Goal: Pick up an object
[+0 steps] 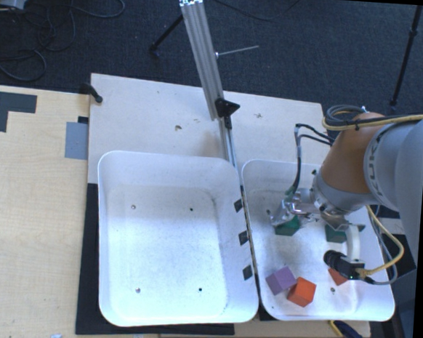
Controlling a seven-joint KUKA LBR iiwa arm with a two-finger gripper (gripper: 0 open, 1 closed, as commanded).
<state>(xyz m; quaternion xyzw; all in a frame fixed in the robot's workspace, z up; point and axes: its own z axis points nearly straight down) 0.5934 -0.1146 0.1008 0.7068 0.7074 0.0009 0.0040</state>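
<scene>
Hand point(289, 216) low in right bin point(375, 310), over green block point(288, 226); grip state unclear. Purple cube point(281, 279), orange cube point(302, 291) nr front edge.

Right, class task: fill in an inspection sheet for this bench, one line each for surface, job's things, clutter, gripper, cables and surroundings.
Surface: pale bench bearing the left bin and the right bin.
Job's things: in the right bin, purple block beside orange block; green block at the gripper.
Clutter: nothing seen.
Gripper: gripper low over the green block; grip cannot be judged.
Cables: black cables along the arm; more on the floor.
Surroundings: dark floor, slanted metal rail.
</scene>
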